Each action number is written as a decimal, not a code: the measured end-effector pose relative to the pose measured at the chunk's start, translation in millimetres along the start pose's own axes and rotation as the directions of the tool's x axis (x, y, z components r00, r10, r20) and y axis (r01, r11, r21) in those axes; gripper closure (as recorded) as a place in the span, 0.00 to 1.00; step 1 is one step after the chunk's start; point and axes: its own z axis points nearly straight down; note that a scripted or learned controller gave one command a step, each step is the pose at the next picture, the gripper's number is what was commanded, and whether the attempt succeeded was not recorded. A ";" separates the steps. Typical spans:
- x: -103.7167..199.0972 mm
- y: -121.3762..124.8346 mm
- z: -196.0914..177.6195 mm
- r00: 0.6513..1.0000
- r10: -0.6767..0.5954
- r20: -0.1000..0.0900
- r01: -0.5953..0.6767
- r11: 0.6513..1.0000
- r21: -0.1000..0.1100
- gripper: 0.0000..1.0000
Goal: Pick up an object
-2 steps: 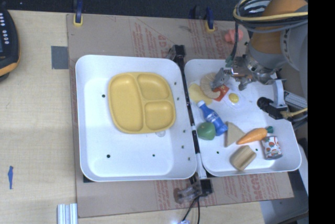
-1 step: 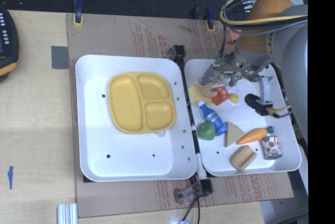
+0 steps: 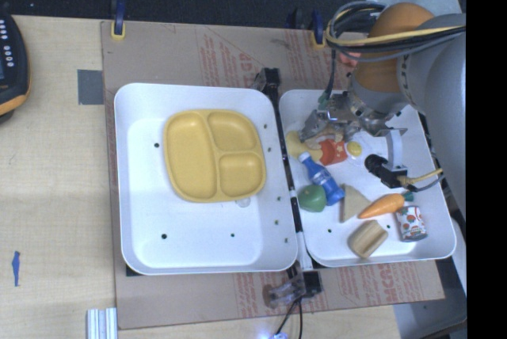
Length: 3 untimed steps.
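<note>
Wood-toned worktop (image 3: 55,171) carries a brown cardboard sheet (image 3: 198,52) bearing two shallow white bins. Hand (image 3: 337,122) sits low in the right bin (image 3: 432,250), at its upper part; whether it is open or closed cannot be told, and no item is seen gripped. Just below it lie a red-and-yellow packet (image 3: 333,151) and a blue plastic bottle (image 3: 321,177). Further out: green rounded piece (image 3: 312,198), orange carrot (image 3: 381,206), tan wooden block (image 3: 367,238), small printed can (image 3: 411,224). Left bin (image 3: 142,242) holds a yellow three-compartment plate (image 3: 190,151).

Toy carrot (image 3: 381,206) flat in right bin (image 3: 444,250)
</note>
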 end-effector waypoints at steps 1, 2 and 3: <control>-26.9 16.5 -0.6 1.000 0.005 0.000 -0.005 1.000 -0.006 0.00; -2.7 -21.7 0.6 1.000 0.005 -0.001 -0.005 1.000 0.002 0.00; -4.7 -19.5 -10.9 1.000 0.005 0.001 -0.005 1.000 -0.002 1.00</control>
